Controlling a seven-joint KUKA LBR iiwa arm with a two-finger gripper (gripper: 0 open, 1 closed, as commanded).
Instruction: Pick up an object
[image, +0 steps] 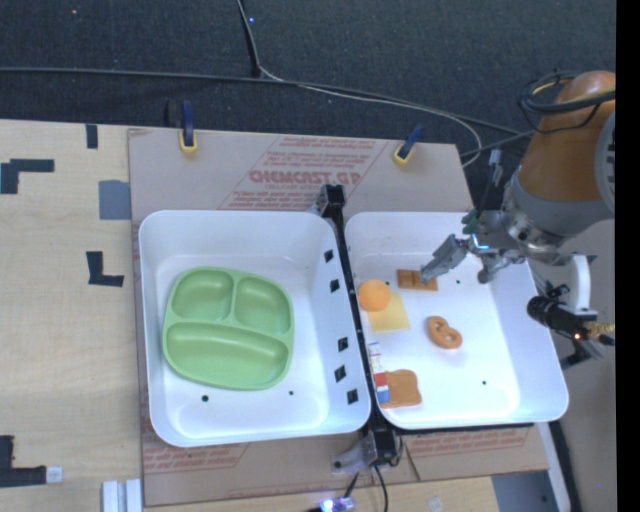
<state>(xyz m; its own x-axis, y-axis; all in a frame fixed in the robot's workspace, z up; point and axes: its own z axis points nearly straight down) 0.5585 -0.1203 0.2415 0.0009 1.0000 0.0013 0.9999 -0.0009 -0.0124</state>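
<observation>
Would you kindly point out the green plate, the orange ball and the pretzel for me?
green plate (228, 328), camera view, on the ridge above its long front compartment.
orange ball (373, 295), camera view, on the ball's middle.
pretzel (443, 333), camera view, on the middle of its twisted body.

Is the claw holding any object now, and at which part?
Nothing is held. The claw is above the right bin, beside the brown cracker.

A pale wooden bench (60, 330) carries a brown cardboard sheet with red print (290, 175), clamped at its far edge; two shallow white plastic bins (240, 225) (500, 400) sit on it, side by side.
</observation>
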